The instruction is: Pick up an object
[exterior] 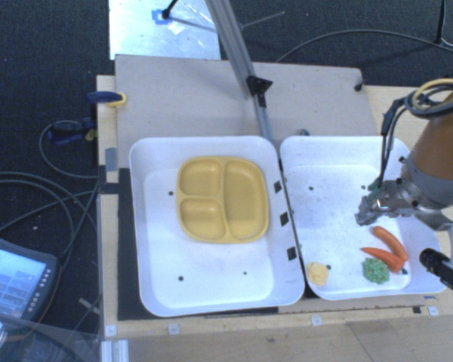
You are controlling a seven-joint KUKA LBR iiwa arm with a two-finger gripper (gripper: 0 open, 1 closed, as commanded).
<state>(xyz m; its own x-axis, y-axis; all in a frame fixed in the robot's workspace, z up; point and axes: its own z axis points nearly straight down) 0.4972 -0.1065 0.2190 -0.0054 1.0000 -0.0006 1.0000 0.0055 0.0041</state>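
1. While I hang over the right bin (340, 157), the things nearest the camera lie along its front edge: a small pale yellow food piece (317, 273) by the front left corner, and a green broccoli-like toy (375, 271) further right.
2. Just behind the green toy lie two orange carrot-shaped pieces (388, 248), side by side and slanting, one touching or almost touching the green one.
3. My gripper (371, 210) hovers just behind and to the left of the carrots; whether my fingers are spread or closed, I cannot tell, and nothing shows between them.
4. My grey wrist and orange band (442, 153) rise to the right of it.
5. Over in the left bin (147, 277), a yellow three-compartment plate (223, 199) sits near the middle.
6. Farthest back, a slanted metal pole (234, 40) crosses the bench (181, 93).
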